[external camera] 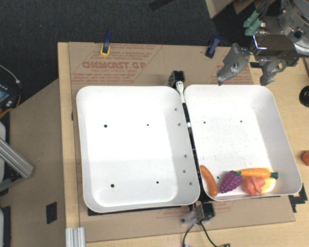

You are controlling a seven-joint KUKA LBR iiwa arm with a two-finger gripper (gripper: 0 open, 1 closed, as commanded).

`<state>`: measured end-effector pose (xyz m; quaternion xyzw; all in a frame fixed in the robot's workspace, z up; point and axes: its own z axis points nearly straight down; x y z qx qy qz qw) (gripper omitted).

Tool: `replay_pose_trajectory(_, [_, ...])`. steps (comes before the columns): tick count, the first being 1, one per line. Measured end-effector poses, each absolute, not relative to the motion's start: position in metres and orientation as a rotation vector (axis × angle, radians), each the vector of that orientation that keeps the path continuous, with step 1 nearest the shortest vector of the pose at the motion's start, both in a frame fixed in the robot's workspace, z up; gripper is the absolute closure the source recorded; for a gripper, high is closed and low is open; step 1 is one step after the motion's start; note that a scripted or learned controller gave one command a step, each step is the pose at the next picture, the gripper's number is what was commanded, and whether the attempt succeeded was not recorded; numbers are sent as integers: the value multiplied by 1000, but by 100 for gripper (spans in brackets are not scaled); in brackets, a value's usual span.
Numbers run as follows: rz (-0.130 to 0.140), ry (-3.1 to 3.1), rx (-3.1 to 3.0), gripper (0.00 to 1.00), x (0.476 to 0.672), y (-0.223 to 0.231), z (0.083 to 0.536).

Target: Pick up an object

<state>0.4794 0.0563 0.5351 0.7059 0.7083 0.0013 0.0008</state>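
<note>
- The gripper hangs over the far rim of the right bin, its two grey fingers spread apart with nothing between them.
- No object has been picked up: by the look of it, the task stands at its start, with the approach, the closing and the lift all left to do.
- The candidates lie bunched along the near edge of the right bin: an orange sausage-shaped piece nearest the divider, a purple grape bunch just beside it, then a pink piece under a carrot, with something yellow tucked against the wall.
- The pieces touch or nearly touch, so room for the fingers is tight; the sausage-shaped piece has the most open floor on its far side.
- The near wall of the bin crowds every piece, a likely hazard for a descending finger.
- The rest of the right bin floor lies open between gripper and toys, giving a free path across.
- The left bin holds nothing to grasp.
- A small orange thing sits on the tabletop outside the right bin, at the right.
</note>
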Motion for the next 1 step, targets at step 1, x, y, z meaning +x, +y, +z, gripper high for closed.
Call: replay_pose_trajectory(1, [7,2228,2212,0,479,115,535])
